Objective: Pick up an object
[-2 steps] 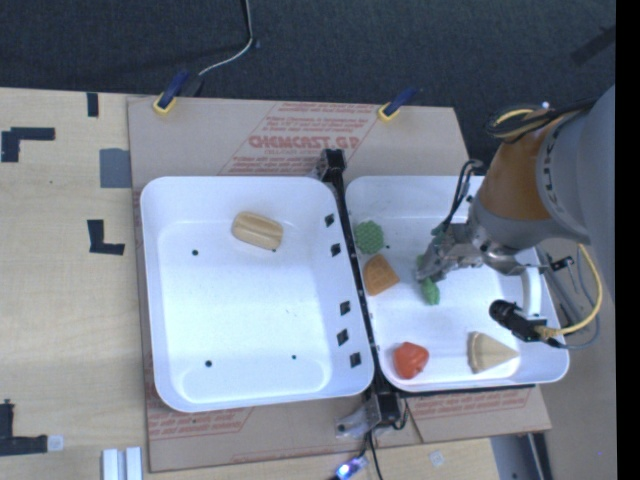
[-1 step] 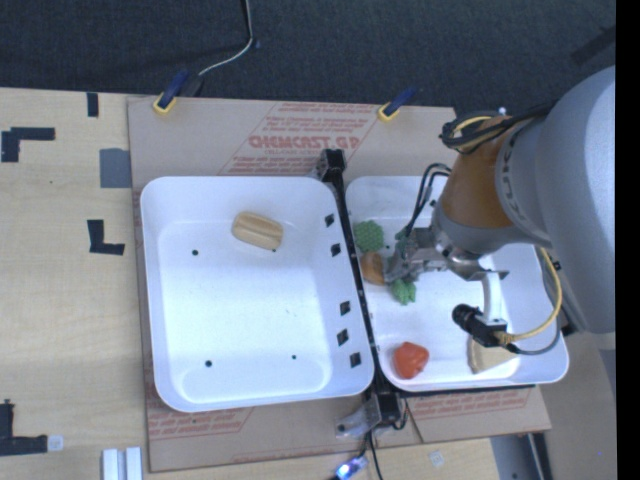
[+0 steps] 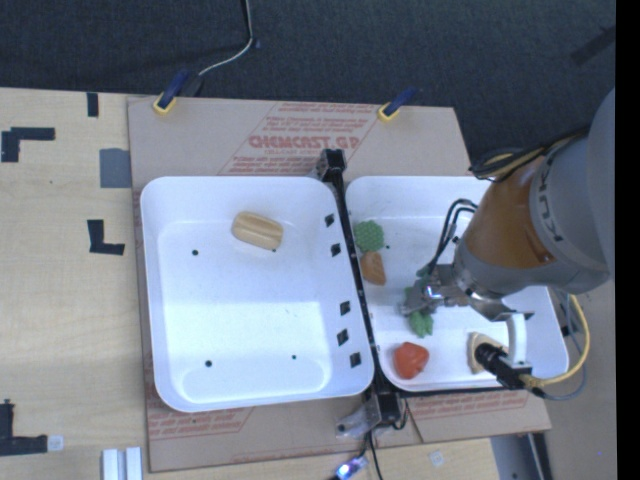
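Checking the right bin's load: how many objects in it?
5. Green leafy piece and orange piece by the divider, small green item at the tool, red item at front, yellow piece front right. The arm may hide more.

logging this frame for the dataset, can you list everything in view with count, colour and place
bins: 2, white, side by side on the cardboard sheet
bread roll: 1, tan, upper part of the left bin
green leafy item: 1, green, right bin near the divider
orange item: 1, orange, just below the green leafy item
red item: 1, red-orange, bottom of the right bin
small green item: 1, green, right bin, at the end effector tips; held or not, cannot tell
yellowish item: 1, pale yellow, lower right of the right bin
cardboard sheet: 1, brown with red print, under the bins
clamps: 2, blue and yellow, top edge of the cardboard sheet
arm: 1, grey with orange band, over the right bin
end effector: 1, dark, low in the right bin
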Robot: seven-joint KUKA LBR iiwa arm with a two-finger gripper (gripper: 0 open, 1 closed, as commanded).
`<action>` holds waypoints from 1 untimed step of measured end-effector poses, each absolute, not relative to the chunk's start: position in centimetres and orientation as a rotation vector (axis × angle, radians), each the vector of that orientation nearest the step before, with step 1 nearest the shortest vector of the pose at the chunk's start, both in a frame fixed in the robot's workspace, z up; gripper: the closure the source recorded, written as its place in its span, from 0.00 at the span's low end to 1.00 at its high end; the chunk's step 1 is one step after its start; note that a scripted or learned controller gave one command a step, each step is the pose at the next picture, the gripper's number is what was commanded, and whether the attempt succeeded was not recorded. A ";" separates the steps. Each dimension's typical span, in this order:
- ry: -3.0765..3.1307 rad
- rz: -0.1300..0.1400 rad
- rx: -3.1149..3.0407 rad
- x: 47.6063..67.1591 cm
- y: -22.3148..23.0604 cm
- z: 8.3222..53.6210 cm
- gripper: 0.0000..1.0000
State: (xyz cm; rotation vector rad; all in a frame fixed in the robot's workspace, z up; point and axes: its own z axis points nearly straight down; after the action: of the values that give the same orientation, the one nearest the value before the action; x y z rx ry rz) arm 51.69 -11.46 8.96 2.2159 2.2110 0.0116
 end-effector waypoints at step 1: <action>2.212 0.010 2.213 51.8 -11.4 10.0 1.00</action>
State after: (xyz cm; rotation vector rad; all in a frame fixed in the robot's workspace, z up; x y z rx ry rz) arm 51.83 -11.44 10.00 2.2132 2.2123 0.0097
